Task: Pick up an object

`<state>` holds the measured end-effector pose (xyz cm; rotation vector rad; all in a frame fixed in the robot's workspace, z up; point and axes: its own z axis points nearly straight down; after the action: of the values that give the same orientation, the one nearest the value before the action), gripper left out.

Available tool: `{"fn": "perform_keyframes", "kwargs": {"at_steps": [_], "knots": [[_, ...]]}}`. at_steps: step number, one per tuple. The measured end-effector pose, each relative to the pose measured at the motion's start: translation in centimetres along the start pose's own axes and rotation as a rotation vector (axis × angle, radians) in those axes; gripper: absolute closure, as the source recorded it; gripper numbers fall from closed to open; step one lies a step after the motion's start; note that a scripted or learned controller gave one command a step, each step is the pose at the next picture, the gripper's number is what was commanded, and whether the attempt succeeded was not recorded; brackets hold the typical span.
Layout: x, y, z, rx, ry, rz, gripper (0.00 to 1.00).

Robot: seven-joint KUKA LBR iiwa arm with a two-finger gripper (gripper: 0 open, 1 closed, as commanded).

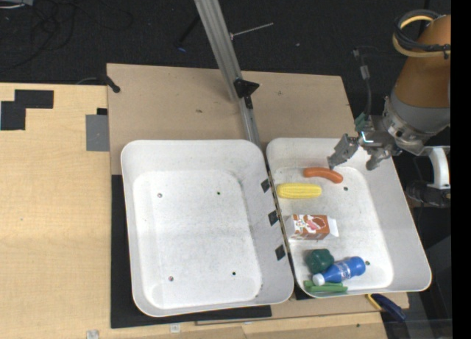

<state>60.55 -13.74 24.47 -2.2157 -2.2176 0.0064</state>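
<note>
The right bin point(397, 216) holds an orange sausage point(323, 175), a yellow corn cob point(299, 191), a red and white packet point(313, 226), a dark green lump point(319, 259) and a blue bottle point(342, 270) over a green stick point(328, 287). My gripper point(360, 153) hangs above the bin's far right part, open, its two fingers spread apart with nothing between them. It is right of and slightly beyond the sausage.
The left bin point(195, 223) lies beside the right one, joined by black clips point(269, 201). A slanted aluminium rail point(223, 51) rises behind the bins. A light wooden board point(51, 205) covers the bench to the left.
</note>
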Motion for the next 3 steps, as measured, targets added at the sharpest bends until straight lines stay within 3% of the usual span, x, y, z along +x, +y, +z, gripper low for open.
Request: {"fn": "perform_keyframes", "kwargs": {"at_steps": [1,3], "knots": [[0.0,0.1,-0.3,-0.005,-0.001,0.000,0.00],[0.1,1.2,12.1,0.001,0.000,0.001,0.00]]}}
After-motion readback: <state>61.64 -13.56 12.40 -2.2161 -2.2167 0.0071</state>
